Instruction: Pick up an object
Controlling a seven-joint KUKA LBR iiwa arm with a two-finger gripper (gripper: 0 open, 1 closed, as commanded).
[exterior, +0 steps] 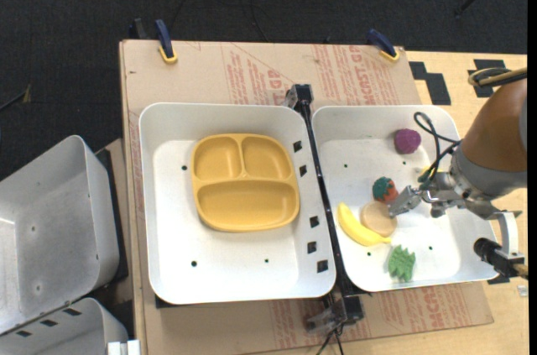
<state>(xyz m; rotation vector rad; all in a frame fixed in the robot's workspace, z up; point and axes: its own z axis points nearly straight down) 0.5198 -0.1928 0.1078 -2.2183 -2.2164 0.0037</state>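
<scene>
Two shallow white plastic bins side by side on a tan cardboard-covered bench (226,64), each with rounded corners: the left bin (168,261) and the right bin (352,127). In the left bin, a yellow three-compartment plate (245,181), smooth and rounded-rectangular. From the right edge, the grey arm (495,152) with its orange band, reaching over the right bin. Gripper (406,202) low over the bin's middle, fingers too small and dark to judge: cannot tell how far open, nor whether anything sits between them. Just left of it, a curved yellow banana (357,229) touching a pale flat disc (379,219). Nearer, a spiky green toy (401,262). Far right, a purple rounded lump (407,140). Beside the gripper tip, a small teal-and-red ball (385,189).
</scene>
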